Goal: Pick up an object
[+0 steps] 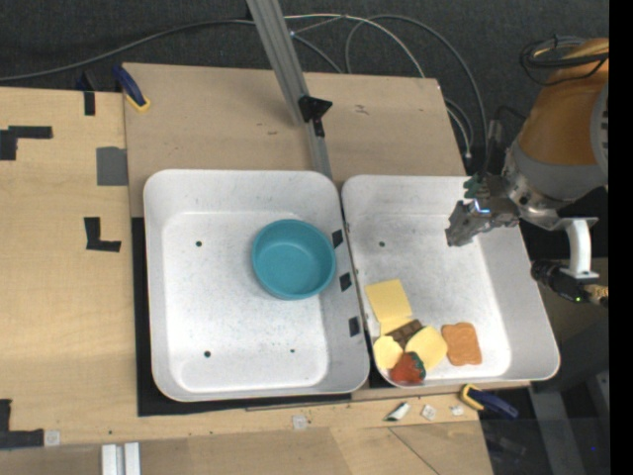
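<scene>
Where food overlaps, brown piece [407, 331] half-hidden.

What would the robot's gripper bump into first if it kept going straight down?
Probably the bare white floor of the right bin. The gripper hangs above it, with the food pieces nearer the front, though depth is unclear.

A metal pole [287, 62] is slanting across the wooden bench [59, 265], cables [396, 38] are trailing behind it, and black tape pieces [94, 234] are sticking to the wood at left.
</scene>
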`<state>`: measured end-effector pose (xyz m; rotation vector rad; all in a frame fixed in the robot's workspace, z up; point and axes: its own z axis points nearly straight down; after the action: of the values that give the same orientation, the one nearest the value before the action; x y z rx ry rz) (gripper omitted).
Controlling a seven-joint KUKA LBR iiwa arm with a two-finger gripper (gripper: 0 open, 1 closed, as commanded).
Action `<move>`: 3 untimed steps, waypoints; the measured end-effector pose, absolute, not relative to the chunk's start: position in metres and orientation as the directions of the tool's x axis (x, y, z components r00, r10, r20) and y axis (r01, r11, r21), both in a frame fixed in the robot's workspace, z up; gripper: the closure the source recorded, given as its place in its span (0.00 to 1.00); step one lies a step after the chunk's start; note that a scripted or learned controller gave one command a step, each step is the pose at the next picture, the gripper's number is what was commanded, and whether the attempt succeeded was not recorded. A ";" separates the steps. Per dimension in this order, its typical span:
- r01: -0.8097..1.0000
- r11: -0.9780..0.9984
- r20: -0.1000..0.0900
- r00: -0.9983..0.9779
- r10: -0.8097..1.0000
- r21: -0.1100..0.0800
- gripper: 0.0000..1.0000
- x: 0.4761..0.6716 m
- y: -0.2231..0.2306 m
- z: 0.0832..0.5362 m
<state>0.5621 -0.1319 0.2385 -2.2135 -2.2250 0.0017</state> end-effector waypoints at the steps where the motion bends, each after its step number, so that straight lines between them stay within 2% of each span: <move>1: 1.000 0.007 0.002 -0.007 1.000 -0.001 1.00 0.558 -0.078 0.243; 3: 1.000 0.006 0.001 -0.006 1.000 -0.003 1.00 0.547 0.022 0.230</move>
<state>0.5467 0.0219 0.2304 -2.2123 -2.2261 0.0018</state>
